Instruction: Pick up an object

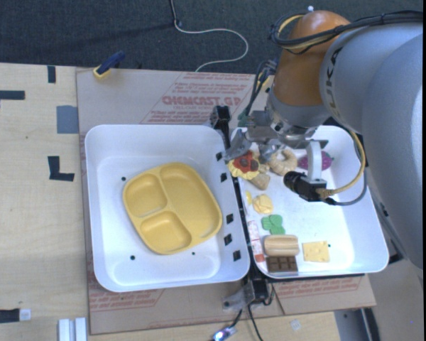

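Note:
My gripper [260,150] hangs low over the far left corner of the right bin [355,222], under the grey and orange wrist. Directly beneath it lies a red and orange toy food piece [244,165], with a tan piece [259,182] just in front and a beige piece [285,163] to the right. The wrist hides whatever sits under its body. A purple piece [322,160] peeks out at the right of the gripper. I see nothing clearly held.
Further forward in the right bin lie a yellow piece [262,204], a green piece [272,224], a bun [281,244], a brown chocolate bar [282,263] and a cheese slice [314,251]. The left bin [103,190] holds a yellow divided plate [172,206]. A black cable loop [309,188] hangs beside the wrist.

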`<act>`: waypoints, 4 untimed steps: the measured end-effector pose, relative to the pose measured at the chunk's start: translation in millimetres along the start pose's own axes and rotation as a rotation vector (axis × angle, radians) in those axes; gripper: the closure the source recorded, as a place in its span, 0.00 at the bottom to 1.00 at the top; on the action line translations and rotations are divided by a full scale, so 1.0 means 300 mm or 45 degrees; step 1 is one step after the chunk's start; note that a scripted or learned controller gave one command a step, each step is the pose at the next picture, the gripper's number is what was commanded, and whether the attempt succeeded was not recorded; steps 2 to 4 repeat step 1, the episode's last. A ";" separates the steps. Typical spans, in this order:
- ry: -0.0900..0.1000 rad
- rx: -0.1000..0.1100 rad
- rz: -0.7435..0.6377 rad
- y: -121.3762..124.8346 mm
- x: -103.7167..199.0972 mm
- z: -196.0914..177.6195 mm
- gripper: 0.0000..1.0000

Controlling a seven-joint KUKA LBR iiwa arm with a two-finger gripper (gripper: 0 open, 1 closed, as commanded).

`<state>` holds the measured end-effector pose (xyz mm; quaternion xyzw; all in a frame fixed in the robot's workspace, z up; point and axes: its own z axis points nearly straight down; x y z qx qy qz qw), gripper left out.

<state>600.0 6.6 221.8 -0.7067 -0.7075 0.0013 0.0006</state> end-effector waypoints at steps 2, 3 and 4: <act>0.000 0.001 -0.001 0.013 0.041 0.028 1.00; 0.000 0.001 -0.001 0.013 0.041 0.028 1.00; 0.000 0.001 -0.001 0.013 0.041 0.028 1.00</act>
